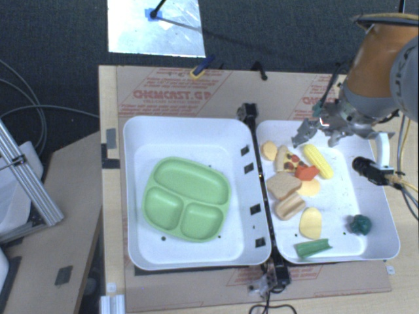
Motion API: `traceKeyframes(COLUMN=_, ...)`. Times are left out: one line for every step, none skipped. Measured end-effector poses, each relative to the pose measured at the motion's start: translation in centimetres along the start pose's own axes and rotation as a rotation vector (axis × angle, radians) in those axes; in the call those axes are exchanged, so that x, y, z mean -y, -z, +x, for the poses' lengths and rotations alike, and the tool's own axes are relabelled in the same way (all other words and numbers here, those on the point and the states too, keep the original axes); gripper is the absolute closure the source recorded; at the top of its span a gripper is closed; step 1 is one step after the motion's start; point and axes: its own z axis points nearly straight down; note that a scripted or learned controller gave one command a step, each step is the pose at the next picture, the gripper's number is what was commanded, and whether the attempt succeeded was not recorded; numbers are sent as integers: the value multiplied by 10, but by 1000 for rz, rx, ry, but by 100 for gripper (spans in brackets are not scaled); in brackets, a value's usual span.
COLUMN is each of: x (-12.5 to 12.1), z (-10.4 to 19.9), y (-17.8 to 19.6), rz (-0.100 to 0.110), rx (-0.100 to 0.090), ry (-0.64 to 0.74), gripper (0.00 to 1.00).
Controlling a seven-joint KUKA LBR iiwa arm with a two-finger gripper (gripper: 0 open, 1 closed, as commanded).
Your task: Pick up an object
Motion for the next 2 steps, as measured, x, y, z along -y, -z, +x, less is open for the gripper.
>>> traceKeyframes(x=46, z=-74, y=-127, rz=3, rx=0, ry=-10, gripper=0)
traceKeyframes(x=137, z=-20, y=-106, rz=6, rx=-3, ry=-2, gripper=0)
